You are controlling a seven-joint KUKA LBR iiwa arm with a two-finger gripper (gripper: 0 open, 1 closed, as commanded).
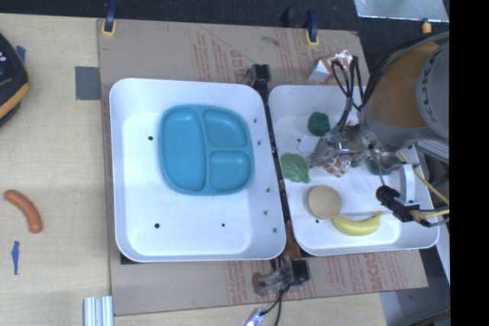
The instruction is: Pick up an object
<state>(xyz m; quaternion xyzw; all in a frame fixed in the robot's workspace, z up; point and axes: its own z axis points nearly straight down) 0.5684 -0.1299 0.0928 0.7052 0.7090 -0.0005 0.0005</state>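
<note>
The right bin (306,240) holds a dark green lump (318,122), a light green leafy piece (295,167), a tan round bun (325,201) and a yellow banana (357,224). My gripper (336,150) reaches down into this bin from the right, its metal tip just right of the leafy piece and below the dark green lump. Nothing shows between its fingers. The grey arm with its orange band (397,99) covers the bin's right part.
The left bin (130,233) carries a blue divided plate (206,148). A sausage (24,211) lies on the wooden bench at far left. A dark device (9,80) sits at the left edge. Clamps and cables line the cardboard's edges.
</note>
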